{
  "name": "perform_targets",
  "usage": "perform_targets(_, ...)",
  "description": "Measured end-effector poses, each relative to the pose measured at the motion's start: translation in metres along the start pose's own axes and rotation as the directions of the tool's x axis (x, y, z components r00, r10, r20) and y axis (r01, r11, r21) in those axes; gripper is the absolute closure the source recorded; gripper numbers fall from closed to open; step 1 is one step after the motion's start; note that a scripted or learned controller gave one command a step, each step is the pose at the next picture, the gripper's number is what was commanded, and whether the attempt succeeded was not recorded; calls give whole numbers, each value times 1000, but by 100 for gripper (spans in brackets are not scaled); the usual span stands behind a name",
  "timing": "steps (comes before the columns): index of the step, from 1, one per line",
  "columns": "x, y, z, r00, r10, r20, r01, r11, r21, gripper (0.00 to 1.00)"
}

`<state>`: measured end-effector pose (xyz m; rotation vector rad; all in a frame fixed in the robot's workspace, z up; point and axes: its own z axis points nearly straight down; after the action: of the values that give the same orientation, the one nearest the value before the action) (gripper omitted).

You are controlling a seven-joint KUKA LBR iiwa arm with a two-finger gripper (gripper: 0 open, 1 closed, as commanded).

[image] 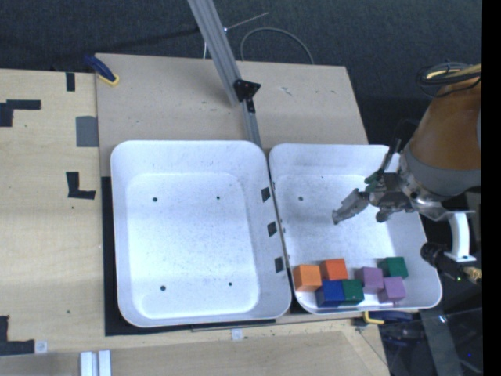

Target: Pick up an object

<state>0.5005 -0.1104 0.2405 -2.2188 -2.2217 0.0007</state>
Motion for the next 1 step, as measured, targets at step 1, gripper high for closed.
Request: perform_targets(1,-65,-18,-131,1000,4,5,-4,1000,-9,0)
